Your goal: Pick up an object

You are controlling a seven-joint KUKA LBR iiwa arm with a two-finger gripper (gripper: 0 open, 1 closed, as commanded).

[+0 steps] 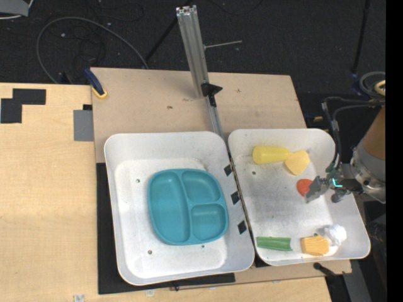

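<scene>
meanwhile the pincer (321, 188) hovers by the red object (304, 185); its grip state is unclear.

Place: robotics lab or test bench.
Bench: bare plywood board (252, 99) bearing two white bins (126, 168).
Far side: aluminium mast (192, 49), loose cables (69, 36) on dark carpet.
Right: grey arm (371, 162).

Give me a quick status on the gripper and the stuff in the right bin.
Gripper low at right bin's right edge, beside the red object. Nothing visibly held. Yellow pieces behind, green piece in front, both apart from it.
</scene>
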